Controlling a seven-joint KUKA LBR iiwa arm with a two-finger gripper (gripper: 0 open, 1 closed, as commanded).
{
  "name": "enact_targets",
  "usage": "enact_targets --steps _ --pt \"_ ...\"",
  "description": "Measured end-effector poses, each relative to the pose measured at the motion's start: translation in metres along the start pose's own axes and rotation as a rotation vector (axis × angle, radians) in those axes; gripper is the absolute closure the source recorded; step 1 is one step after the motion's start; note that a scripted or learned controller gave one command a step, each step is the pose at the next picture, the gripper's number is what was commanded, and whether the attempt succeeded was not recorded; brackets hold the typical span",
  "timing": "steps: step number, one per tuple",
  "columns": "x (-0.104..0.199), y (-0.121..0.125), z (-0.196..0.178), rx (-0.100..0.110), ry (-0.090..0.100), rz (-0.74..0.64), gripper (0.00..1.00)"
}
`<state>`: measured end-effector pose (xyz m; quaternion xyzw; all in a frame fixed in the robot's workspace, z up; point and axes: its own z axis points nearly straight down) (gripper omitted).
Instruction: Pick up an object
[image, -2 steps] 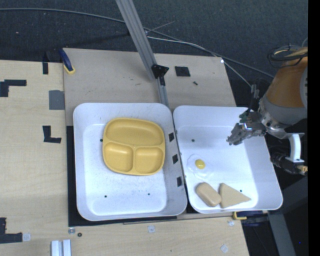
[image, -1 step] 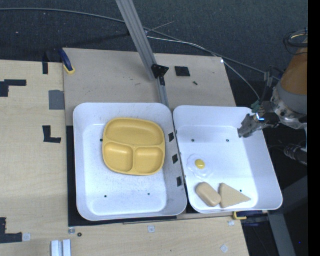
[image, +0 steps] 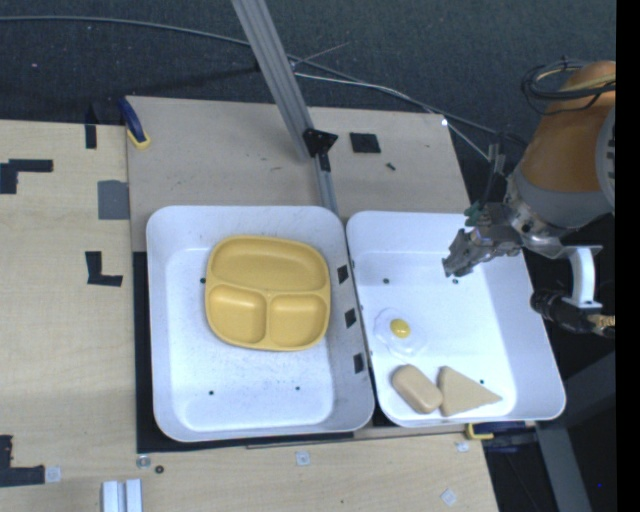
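Objects for picking lay in the right bin (image: 520, 300): a fried egg toy (image: 399, 330), a bread roll (image: 415, 388) and a wedge of bread (image: 465, 392). Taking the fried egg toy as the landmark, the bread roll sat near it toward the bin's front wall, and the wedge lay touching the roll on the side away from the left bin (image: 170, 300), where a yellow divided plate (image: 268, 292) rested well apart from the egg. The end effector (image: 462, 260) hung over the back half of the right bin, up and to the right of the egg, nothing visibly between its fingers; whether they stood wide or narrow could not be told. The egg was probably the nearest target, lying down and left of the end effector; the roll's long axis ran diagonally, roughly along that same line.
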<state>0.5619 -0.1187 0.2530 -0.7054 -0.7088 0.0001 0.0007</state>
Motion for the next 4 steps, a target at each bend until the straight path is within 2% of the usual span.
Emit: enact_targets --steps 2,4 --pt "0.085 0.024 0.002 0.0 0.0 -0.001 1.0" --pt "0.196 0.058 0.027 0.001 0.0 -0.001 1.0"
